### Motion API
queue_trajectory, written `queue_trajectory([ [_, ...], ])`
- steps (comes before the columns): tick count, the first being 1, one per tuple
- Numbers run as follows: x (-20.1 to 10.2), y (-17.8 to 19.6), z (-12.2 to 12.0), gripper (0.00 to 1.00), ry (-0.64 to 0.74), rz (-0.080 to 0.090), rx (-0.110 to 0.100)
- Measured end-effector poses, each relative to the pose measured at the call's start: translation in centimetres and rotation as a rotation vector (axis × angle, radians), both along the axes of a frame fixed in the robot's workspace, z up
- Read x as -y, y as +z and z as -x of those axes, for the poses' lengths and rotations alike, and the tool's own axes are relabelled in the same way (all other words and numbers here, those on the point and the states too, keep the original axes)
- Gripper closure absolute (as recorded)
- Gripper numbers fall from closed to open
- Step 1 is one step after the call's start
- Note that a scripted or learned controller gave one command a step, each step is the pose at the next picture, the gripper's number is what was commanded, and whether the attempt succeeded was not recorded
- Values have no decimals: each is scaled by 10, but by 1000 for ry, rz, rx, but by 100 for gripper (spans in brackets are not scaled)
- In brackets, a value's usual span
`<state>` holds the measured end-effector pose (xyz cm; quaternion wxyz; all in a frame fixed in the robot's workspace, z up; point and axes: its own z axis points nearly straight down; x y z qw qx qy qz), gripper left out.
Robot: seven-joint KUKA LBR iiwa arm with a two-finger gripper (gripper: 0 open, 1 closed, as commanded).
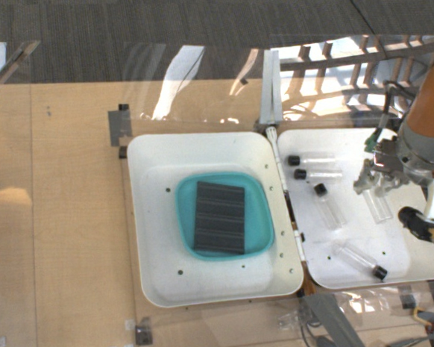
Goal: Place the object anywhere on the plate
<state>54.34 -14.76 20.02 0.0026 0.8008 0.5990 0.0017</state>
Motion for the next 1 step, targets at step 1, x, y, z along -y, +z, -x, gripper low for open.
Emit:
queue_trajectory([
  [1, 0, 0, 0, 0, 0, 0, 0],
])
